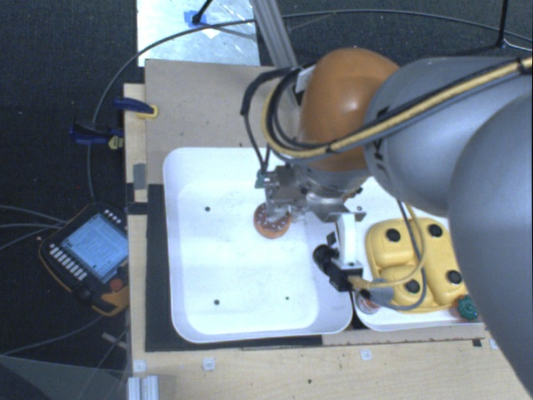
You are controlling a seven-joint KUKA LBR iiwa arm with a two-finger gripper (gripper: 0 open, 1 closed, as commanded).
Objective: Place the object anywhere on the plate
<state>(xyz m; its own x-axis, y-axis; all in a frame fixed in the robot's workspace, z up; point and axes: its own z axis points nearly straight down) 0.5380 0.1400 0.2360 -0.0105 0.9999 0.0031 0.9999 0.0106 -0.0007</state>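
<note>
Object: a small round brown disc (271,222) lies on the floor of the left bin (191,248), right under the claw (279,200); its upper edge is hidden by the claw's lower end.
Contact: disc and claw overlap in the view; whether they touch cannot be told.
Claw: a dark grey metal block hanging from the orange band (341,98), pointing down into the left bin near its right wall; whether it is open or closed cannot be told, and no grip on the disc can be seen.
Left bin: white and shallow; it spreads left of and below the claw.
Yellow toy: a lumpy yellow thing (412,261) with dark spots lies in the right bin (391,319), to the right of and below the claw, well apart from the disc.
Arm: the grey arm (466,140) comes in from the right, above the right bin.
Counter: tan board (200,107) under both bins.
Pendant: a handheld screen unit (87,252) lies off the counter, far left of the claw.
</note>
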